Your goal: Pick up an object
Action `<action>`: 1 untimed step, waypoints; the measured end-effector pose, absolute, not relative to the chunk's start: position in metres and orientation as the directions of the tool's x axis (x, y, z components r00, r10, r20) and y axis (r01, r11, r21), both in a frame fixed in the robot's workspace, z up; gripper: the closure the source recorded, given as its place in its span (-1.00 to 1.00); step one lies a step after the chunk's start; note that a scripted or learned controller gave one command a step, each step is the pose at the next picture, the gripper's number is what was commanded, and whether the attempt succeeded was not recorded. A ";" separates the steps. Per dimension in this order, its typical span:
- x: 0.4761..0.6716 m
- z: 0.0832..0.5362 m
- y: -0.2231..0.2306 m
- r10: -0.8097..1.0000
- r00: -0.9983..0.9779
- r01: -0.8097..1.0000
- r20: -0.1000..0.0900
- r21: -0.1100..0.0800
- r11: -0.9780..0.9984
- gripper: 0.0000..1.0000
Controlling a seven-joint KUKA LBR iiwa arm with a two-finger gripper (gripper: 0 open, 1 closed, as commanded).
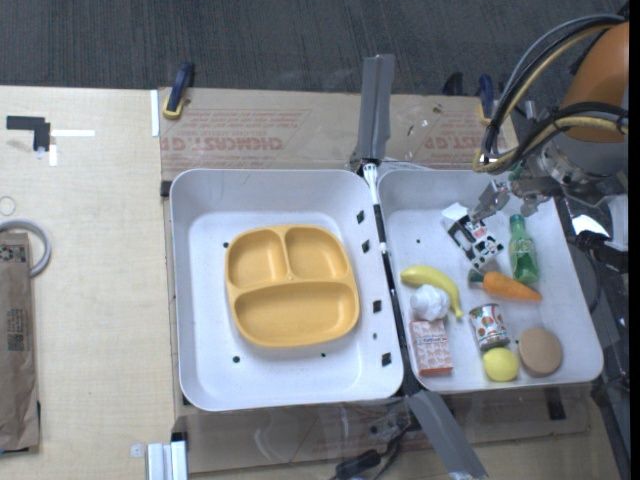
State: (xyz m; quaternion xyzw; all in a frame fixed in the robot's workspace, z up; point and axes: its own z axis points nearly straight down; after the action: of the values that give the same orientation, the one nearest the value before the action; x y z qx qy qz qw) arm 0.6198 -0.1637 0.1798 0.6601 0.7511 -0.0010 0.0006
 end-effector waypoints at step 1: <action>0.631 0.092 -0.152 0.960 -0.279 0.960 -0.002 0.000 0.279 -1.00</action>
State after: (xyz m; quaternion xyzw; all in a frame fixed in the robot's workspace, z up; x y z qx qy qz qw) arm 0.6312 -0.1519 0.0920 0.6002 0.7998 -0.0005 0.0009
